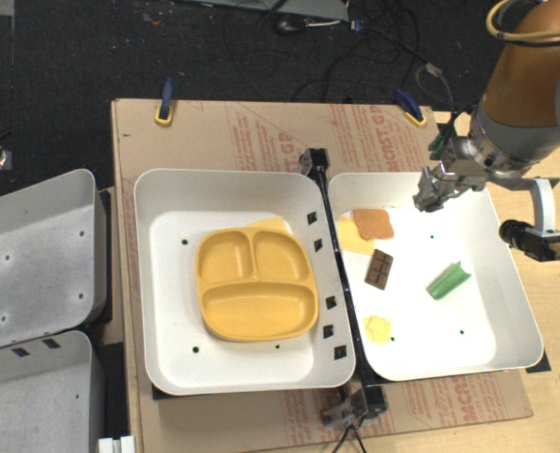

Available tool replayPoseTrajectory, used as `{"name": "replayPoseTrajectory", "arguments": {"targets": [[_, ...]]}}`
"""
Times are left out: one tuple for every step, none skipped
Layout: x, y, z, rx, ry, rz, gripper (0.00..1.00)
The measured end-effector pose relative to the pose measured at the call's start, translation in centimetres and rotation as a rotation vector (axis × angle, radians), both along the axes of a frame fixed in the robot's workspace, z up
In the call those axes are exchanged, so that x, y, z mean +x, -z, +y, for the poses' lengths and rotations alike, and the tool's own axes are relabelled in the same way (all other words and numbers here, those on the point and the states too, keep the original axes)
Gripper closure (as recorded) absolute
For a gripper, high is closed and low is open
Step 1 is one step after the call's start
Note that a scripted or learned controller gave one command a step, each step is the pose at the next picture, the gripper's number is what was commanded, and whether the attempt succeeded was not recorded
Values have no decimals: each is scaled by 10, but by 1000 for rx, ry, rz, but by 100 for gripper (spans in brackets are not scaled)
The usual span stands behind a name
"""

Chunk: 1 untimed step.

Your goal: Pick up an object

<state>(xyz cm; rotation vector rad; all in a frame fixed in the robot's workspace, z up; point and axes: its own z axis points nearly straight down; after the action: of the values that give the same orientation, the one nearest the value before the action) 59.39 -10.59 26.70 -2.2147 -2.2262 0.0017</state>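
Observation:
My gripper (pixel 433 194) hangs over the far part of the right bin (pixel 506 253), with nothing visible between its fingers. Below and to its left lie an orange toast-like piece (pixel 373 223) and a pale yellow slice (pixel 352 241) beside it. A brown chocolate bar (pixel 380 269) lies near the bin's middle left. A green block (pixel 448 280) rests to the right of it, and a small yellow piece (pixel 378 328) sits near the front. The left bin (pixel 166 347) holds a yellow divided plate (pixel 257 284).
A black divider with clips (pixel 331 262) runs between the two bins. Blue and yellow clamps (pixel 165 107) hold the cardboard board at the back. Grey perforated panels (pixel 34 253) lie off the bench to the left.

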Motion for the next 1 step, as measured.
{"name": "replayPoseTrajectory", "arguments": {"targets": [[-16, 4, 41, 1, -1, 0, 100]]}}
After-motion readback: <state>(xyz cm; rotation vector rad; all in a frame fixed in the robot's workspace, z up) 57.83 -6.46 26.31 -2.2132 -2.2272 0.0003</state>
